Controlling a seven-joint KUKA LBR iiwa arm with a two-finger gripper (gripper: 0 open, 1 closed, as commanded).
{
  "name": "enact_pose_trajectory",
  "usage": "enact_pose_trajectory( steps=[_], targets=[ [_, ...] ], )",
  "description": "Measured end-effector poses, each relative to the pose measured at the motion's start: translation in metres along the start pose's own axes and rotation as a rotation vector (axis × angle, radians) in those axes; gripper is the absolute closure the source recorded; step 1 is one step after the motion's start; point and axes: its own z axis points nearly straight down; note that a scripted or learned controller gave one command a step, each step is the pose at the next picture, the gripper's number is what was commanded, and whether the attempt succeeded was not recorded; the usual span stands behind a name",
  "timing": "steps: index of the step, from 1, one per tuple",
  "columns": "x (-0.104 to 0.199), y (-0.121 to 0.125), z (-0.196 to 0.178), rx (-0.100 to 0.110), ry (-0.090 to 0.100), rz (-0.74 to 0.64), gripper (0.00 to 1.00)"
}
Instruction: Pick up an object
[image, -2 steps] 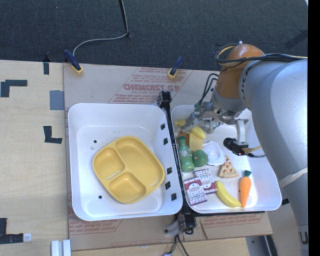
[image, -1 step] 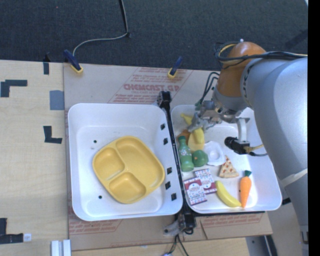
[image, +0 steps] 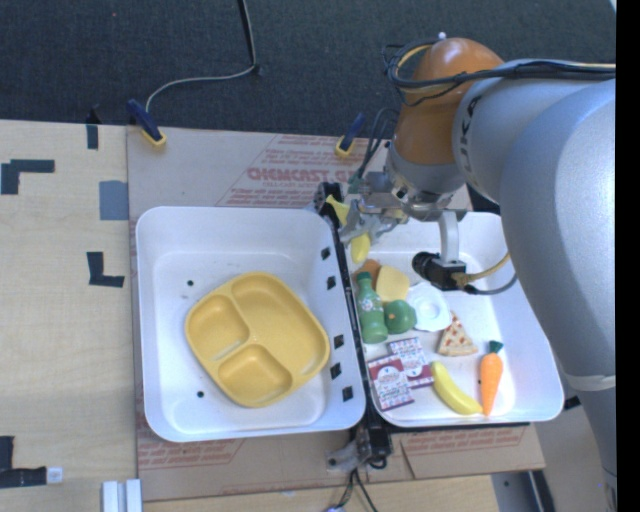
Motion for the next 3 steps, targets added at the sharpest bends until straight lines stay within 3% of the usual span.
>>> enact_pose_trajectory(
  steps=[1,2,3],
  targets=[
    [0.072,-0.002,-0.028,0.002,0.0,0.001,1.0],
    [0.131,0.009,0.01,0.003,-0.001,0.001,1.0],
    [0.237,0.019,-0.018,0.002,0.0,-0.001,1.0]
  ],
)
